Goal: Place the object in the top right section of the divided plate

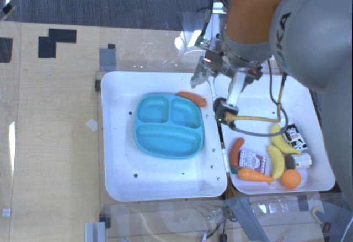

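A blue divided plate (168, 126) lies in the left bin (118, 141), with two small sections at its far side and one long section at the near side. All three sections look bare. An orange-red sausage (192, 97) lies on the bin floor just beyond the plate's top right section, touching or nearly touching the rim. My gripper (202, 76) hangs just above and to the right of the sausage, near the bin's far right corner. Nothing shows in its grasp.
The right bin (325, 180) holds a red sausage (237, 150), a carrot (255, 175), a pink carton (253, 159), bananas (278, 155), an orange (291, 179) and a black-and-white cow-patterned item (295, 137). The arm's bulk covers that bin's far part.
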You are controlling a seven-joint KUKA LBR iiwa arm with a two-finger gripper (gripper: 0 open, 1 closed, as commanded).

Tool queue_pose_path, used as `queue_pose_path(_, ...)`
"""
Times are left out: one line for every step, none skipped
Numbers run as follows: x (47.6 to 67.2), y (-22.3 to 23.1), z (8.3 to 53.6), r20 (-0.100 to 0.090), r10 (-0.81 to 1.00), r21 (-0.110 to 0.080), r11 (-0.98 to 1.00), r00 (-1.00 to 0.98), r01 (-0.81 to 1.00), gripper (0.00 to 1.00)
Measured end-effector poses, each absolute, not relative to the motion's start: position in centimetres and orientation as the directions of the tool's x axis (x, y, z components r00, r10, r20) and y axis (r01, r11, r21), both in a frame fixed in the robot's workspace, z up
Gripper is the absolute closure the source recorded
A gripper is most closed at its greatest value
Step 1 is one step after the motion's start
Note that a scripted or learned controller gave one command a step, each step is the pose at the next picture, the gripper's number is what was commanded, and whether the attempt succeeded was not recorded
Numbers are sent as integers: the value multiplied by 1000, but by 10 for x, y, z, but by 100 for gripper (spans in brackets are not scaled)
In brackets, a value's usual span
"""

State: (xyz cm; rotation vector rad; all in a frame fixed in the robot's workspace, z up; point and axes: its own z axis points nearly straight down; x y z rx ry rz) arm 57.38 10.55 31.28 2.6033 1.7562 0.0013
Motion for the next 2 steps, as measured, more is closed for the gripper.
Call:
queue_pose_path(574, 106, 313, 0, 927, 2, -374, 374, 927, 0)
queue_pose_path(574, 106, 313, 0, 927, 2, -374, 374, 927, 0)
